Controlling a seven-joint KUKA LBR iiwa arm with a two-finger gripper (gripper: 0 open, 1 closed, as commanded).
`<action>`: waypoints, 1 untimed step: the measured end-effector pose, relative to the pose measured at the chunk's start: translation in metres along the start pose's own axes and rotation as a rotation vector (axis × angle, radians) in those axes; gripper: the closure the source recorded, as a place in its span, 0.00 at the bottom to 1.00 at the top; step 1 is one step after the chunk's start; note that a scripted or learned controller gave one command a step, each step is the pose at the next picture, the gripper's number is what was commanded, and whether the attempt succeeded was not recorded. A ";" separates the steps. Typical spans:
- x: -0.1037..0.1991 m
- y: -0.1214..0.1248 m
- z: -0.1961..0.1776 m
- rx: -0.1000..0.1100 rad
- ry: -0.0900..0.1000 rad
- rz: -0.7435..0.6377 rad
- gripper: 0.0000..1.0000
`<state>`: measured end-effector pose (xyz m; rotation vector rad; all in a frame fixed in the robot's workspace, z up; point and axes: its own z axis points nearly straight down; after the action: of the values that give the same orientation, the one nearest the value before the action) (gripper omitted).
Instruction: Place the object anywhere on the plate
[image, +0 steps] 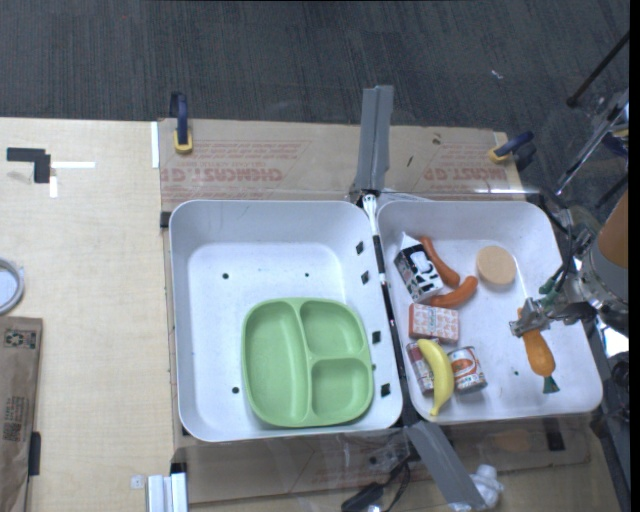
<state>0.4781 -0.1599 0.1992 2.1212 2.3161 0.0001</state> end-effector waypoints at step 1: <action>-0.001 0.001 -0.008 0.000 -0.001 -0.001 1.00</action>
<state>0.4790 -0.1604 0.2076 2.1202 2.3164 -0.0010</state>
